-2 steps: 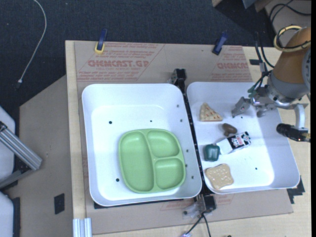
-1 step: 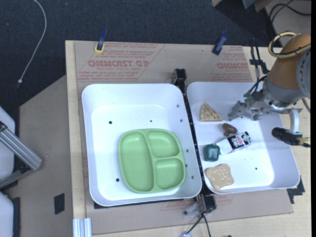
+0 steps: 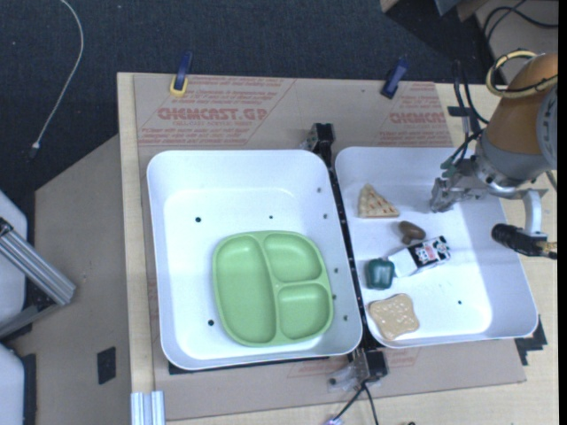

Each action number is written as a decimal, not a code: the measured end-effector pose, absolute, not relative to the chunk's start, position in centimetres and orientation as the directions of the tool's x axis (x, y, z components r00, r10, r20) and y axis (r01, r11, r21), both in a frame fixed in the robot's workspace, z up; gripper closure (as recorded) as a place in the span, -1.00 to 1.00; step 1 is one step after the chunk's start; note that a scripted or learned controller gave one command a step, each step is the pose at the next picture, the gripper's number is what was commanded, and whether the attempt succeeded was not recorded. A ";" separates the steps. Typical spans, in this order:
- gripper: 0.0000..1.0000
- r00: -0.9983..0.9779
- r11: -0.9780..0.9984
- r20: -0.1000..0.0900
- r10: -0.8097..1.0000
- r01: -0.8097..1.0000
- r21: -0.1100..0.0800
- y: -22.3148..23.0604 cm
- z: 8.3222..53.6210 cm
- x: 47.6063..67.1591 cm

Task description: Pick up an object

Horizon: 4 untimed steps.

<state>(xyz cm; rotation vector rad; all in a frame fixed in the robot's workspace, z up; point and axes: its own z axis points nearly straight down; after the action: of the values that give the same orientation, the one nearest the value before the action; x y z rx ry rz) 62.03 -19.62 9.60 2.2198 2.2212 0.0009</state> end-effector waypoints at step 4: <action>1.00 -0.004 0.004 0.002 1.000 1.000 -0.003 -16.6 23.2 60.5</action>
<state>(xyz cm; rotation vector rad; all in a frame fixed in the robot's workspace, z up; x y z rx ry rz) 60.45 -16.58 23.15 2.2195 2.2287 -0.0006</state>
